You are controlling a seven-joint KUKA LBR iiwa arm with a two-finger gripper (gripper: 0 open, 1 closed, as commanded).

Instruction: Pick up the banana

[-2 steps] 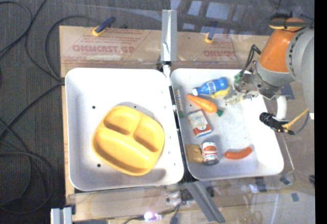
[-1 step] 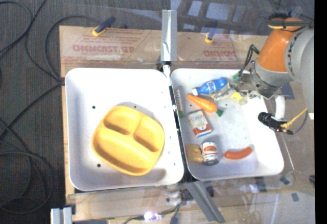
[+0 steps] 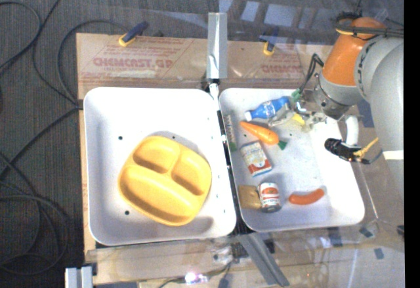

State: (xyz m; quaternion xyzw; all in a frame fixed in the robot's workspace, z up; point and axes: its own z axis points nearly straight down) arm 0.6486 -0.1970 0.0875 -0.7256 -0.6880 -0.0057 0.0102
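While your grey two-finger gripper [image 3: 303, 109] hovers low in the right white bin's [image 3: 341, 211] top corner, the small yellow banana [image 3: 298, 120] lies right beneath it; grip state unclear.

Grey arm [image 3: 384, 93] reaching from right, orange-banded wrist tilted down; hand [image 3: 303, 111] low

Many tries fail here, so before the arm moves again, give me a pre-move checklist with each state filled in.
1. Claw over the right bin, at its far end: ok.
2. Banana identified: cannot tell; a small yellow bit lies beside the claw.
3. Banana held: cannot tell.
4. Room around the claw: not ok; the water bottle lies right beside it.
5. Carrot apart from the claw: ok.
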